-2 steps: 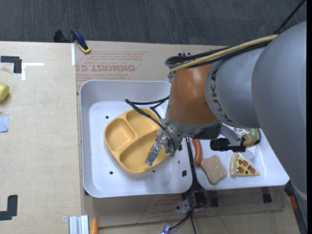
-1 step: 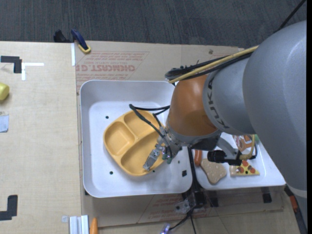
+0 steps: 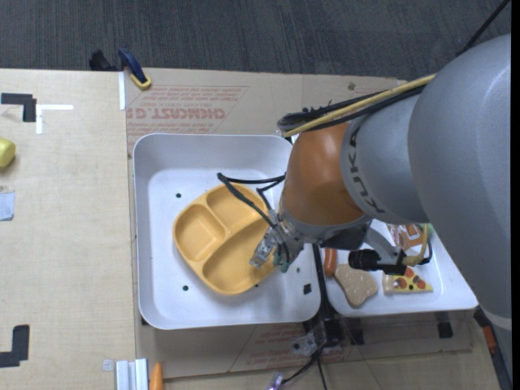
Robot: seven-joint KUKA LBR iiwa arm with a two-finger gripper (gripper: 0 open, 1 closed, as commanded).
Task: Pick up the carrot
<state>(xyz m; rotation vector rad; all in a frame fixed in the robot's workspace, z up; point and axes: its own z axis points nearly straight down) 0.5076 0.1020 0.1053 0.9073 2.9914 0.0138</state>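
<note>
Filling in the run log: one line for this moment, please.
gripper: over yellow divided plastic plate | bin: left white bin | grasp: none seen

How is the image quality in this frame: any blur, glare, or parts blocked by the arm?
Camera view: even, soft lighting, no harsh glare on the left white bin; the arm looms large and slightly soft-edged near the lens, covering much of the right bin; the gripper over the yellow divided plate looks a little blurred; faint shadow lies under the plate.
</note>
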